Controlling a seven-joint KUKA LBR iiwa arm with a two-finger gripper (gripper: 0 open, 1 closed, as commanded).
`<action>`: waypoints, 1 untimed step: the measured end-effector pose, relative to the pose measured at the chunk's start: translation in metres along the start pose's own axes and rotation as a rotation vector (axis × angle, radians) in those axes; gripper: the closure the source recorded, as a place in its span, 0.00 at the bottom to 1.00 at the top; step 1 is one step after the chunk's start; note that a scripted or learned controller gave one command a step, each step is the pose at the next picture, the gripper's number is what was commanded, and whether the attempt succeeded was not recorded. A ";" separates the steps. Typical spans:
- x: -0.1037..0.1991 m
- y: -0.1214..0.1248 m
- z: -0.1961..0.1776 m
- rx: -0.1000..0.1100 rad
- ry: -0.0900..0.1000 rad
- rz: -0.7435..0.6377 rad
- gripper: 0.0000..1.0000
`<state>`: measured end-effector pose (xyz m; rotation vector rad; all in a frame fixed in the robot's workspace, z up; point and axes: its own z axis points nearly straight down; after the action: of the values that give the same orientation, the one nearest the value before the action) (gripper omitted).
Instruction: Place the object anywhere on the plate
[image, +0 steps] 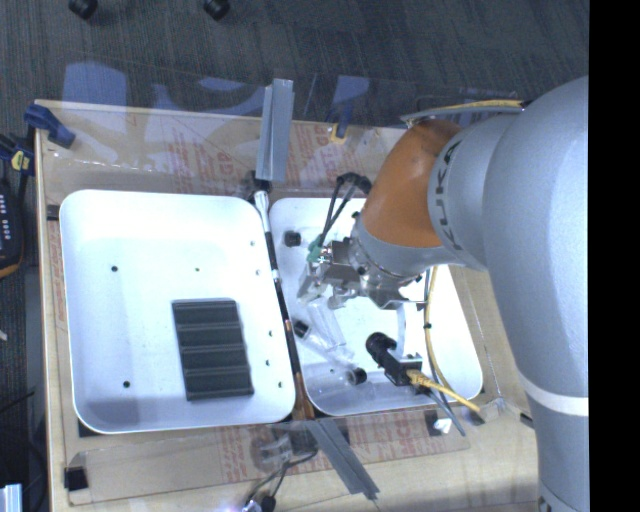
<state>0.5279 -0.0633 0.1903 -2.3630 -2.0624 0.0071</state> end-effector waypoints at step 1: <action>0.087 0.045 -0.001 -0.002 0.001 -0.044 1.00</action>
<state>0.5841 0.0165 0.1906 -2.3174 -2.1142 0.0031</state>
